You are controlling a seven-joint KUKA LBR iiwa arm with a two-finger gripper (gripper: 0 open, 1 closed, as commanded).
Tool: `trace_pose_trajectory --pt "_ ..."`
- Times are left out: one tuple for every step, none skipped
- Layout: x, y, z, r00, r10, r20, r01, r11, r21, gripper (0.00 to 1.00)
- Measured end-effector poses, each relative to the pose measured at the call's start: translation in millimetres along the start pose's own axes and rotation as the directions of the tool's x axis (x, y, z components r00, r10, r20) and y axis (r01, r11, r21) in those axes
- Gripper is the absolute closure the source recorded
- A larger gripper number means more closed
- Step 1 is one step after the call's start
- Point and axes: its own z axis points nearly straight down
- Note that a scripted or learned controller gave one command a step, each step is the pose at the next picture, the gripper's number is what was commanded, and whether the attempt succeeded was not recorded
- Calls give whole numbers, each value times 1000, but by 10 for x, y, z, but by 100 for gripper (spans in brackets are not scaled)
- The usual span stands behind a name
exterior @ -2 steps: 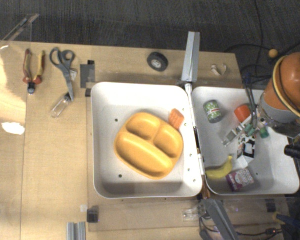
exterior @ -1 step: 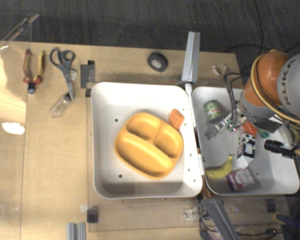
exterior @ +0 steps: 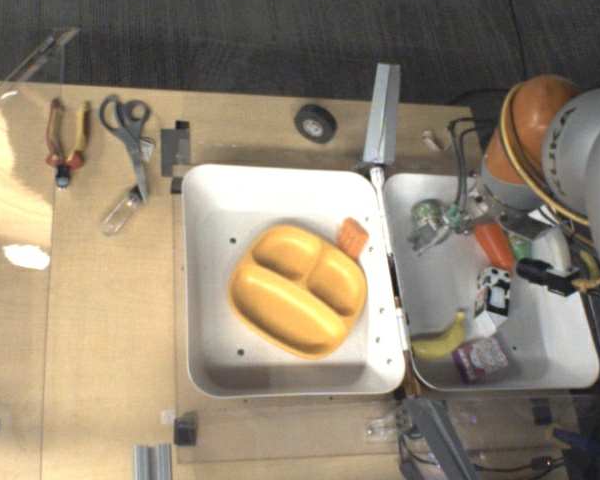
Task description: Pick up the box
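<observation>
**Arm over the right bin, box lying below it**

At the near edge of the right bin a small purple packet lies against the front wall, and just left of it a yellow banana curves up along the bin's left side. A little farther in lies the box, a small black-and-white carton, tilted, on the bin floor near the middle. Beyond it an orange-red object sits partly under the arm's cables, and toward the far left corner of the bin there is a crumpled clear-and-green item.

The gripper shows near that far part of the bin, apart from the box; whether its fingers are apart or together I cannot tell, since the arm's body and cabling crowd it.

In the left bin a large yellow moulded tray fills the middle, with a small orange block touching its far right edge.

Farthest back, on the bench, lie scissors, red-handled pliers and a roll of black tape.
</observation>
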Motion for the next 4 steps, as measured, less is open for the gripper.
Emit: trace_pose_trajectory --pt "59 369 7 995 97 -2 -97 995 10 0" --pt "-1 -728 -856 999 -42 0 42 999 0 0" --pt "-48 -289 -8 1000 -27 2 27 1000 -2 0" --pt "169 400 -9 1000 -10 -16 11 1000 20 0"
